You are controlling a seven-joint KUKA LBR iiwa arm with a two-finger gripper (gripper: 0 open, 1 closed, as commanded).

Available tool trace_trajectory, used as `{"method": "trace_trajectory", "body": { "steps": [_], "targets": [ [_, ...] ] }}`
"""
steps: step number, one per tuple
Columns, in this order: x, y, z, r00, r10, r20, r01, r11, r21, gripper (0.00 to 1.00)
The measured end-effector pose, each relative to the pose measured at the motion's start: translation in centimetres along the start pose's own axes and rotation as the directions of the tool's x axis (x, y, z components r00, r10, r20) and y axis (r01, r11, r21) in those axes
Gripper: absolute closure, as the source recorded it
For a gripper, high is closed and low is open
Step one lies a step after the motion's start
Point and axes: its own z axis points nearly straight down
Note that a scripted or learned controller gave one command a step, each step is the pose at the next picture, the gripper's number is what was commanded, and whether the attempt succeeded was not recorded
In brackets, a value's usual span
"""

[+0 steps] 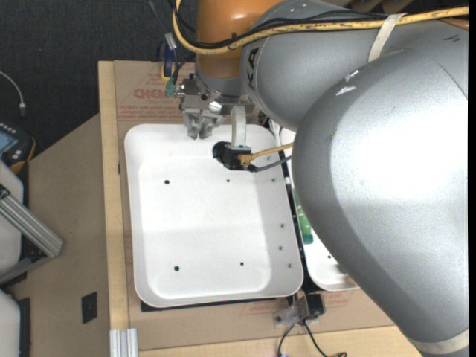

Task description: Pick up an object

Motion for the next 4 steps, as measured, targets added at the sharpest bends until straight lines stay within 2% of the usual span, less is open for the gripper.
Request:
{"method": "trace_trajectory", "body": {
  "steps": [1,2,3,4],
  "targets": [
    [-3.6,0.1,7.7,1.0,0.006,0.002,-0.006,1.0,0.011,1.0],
    [-3.6,-12.4,-0.8,1.0,0.003,-0.001,-0.003,1.0,0.013,1.0],
    [3.0,-5.3,-2.6,1.0,-0.001,-0.002,0.001,1.0,-0.003,1.0],
    [2.9,0.6,-5.6,1.0,0.001,-0.002,-0.001,1.0,-0.004,1.0]
  ]
}}
